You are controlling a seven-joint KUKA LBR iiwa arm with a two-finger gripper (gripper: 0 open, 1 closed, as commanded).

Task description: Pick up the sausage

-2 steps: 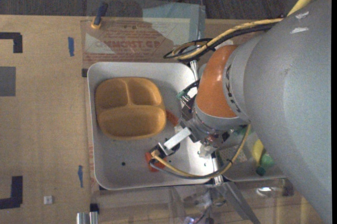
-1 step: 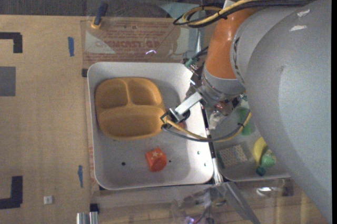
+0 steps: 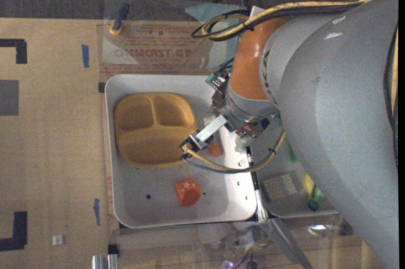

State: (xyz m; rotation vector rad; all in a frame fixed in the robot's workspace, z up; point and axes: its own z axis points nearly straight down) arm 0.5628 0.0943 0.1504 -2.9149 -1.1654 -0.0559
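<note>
In the left bin (image 3: 126, 211), a small orange-red piece (image 3: 215, 149) lies just right of the yellow plate; it may be the sausage, but too little of it shows to be sure. My gripper (image 3: 244, 130) hangs low over that bin's right side, a little to the right of the piece and above it in the picture. The orange wrist band and the grey arm cover most of the gripper.
A yellow divided plate (image 3: 152, 128) fills the left bin's upper left part. A red, strawberry-like object (image 3: 187, 192) lies near the front of that bin. In the right bin (image 3: 297, 212) I see a pale checkered pad (image 3: 280, 185), a yellow item (image 3: 308, 184) and a green-blue item (image 3: 313, 203), mostly under the arm.
</note>
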